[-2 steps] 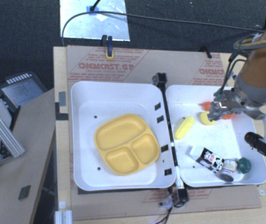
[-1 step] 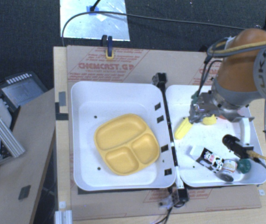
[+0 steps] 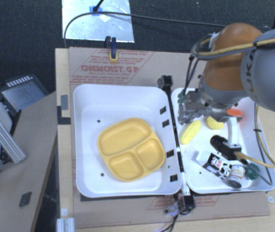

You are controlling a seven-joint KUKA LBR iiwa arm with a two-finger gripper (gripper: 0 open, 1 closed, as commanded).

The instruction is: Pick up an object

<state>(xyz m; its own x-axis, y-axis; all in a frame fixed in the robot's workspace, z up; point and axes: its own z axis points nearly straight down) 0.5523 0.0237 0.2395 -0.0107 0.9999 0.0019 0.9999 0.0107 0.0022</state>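
We find the gripper (image 3: 187, 109) low over the far-left corner of the right shallow white bin (image 3: 195, 176); whether it is released or clenched we cannot tell. The likeliest target, a long yellow banana-like plastic piece (image 3: 190, 132), lies just toward the near edge from it, along the left wall, with its long axis slanting far-right to near-left. A small round yellow piece (image 3: 215, 123) sits just beside its far end, and a white tube (image 3: 233, 132) lies a little farther right, so we judge any approach is best kept to the wall side.
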